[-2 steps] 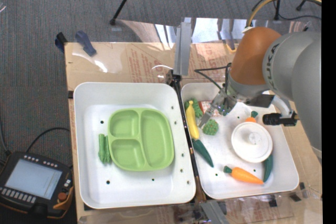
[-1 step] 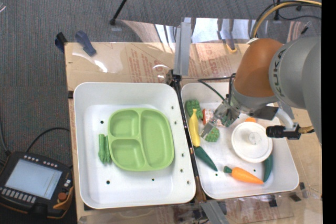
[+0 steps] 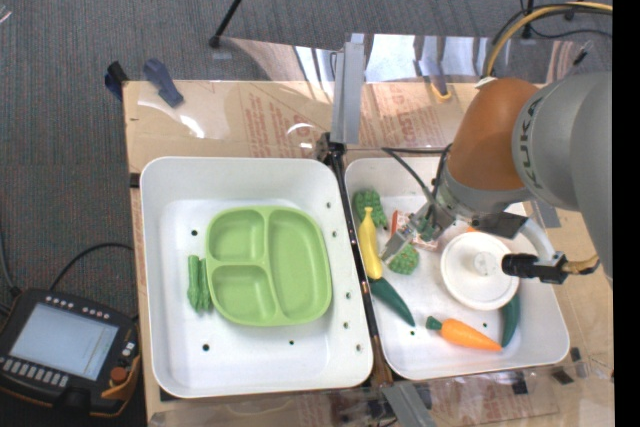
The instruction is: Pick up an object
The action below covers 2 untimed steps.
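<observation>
The tool (image 3: 403,240), finger state indeterminate, sits low in the right bin (image 3: 548,340) just right of the banana (image 3: 370,245), directly above the green broccoli piece (image 3: 404,260) beside that banana.

Lime-green plate (image 3: 268,265), yellow banana (image 3: 369,243), orange carrot (image 3: 462,333) — all in white bins (image 3: 160,215).

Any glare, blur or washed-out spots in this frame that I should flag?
Camera view: glare streaks on the clear panel behind the bins; the white bowl is nearly blown out against the right bin; lighting is even with soft shadows; the green plate and carrot read sharp; the gripper is slightly soft.
</observation>
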Tool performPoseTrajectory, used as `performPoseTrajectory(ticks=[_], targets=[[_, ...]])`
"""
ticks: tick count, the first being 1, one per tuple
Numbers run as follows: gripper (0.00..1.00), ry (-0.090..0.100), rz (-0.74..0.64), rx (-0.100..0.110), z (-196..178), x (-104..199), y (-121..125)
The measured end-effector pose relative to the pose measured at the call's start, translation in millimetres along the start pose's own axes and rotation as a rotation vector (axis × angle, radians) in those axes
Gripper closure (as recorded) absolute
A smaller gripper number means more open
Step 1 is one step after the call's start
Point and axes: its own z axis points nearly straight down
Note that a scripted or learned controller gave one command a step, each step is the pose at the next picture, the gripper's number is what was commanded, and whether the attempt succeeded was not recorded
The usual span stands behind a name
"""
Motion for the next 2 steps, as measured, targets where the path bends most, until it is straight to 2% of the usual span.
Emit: performPoseTrajectory(ticks=[1, 2], targets=[[1.00, -0.003, -0.004, -0.003, -11.1, -1.3, 1.2], [1.00, 0.006, 0.470, -0.001, -2.6, -11.3, 7.2]])
